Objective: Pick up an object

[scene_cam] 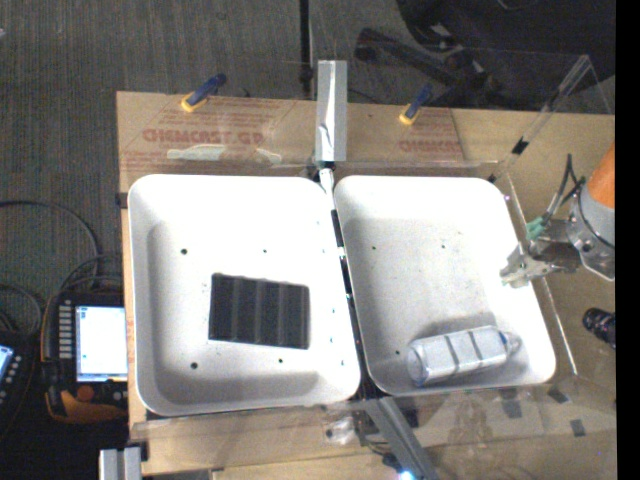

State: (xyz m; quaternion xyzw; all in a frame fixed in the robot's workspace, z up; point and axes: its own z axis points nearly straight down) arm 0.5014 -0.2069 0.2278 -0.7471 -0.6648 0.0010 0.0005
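A black ribbed rectangular pad (258, 311) lies flat in the left white bin (160, 208). A clear plastic bottle (462, 354) lies on its side near the front of the right white bin (430, 198). My gripper (520, 270) hangs at the right rim of the right bin, behind and to the right of the bottle and well apart from it. Nothing shows in its grasp. The grey arm with its orange band (605, 183) comes in from the right edge.
A metal post (331, 113) stands behind the seam between the bins. Two clamps (203, 92) hold the wooden board at the back. A tablet and cables (95, 340) lie on the floor to the left.
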